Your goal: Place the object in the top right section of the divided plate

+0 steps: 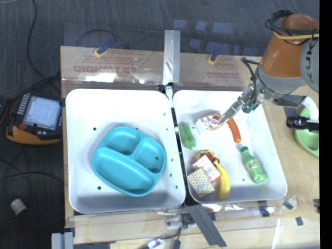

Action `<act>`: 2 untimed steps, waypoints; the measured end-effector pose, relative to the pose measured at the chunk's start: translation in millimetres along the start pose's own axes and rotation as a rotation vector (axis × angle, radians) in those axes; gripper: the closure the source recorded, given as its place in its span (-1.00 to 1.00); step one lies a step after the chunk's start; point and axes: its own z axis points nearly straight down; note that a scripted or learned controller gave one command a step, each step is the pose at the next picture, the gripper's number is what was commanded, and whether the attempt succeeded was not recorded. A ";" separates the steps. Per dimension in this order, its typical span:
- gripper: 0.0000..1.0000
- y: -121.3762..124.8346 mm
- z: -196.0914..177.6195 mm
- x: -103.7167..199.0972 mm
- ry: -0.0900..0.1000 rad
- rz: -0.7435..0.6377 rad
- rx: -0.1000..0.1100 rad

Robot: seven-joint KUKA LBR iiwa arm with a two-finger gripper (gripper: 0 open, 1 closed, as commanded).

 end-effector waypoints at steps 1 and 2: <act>1.00 -54.7 -224.4 -66.2 -0.002 0.077 0.000; 1.00 -122.3 -13.9 4.1 0.003 0.006 0.000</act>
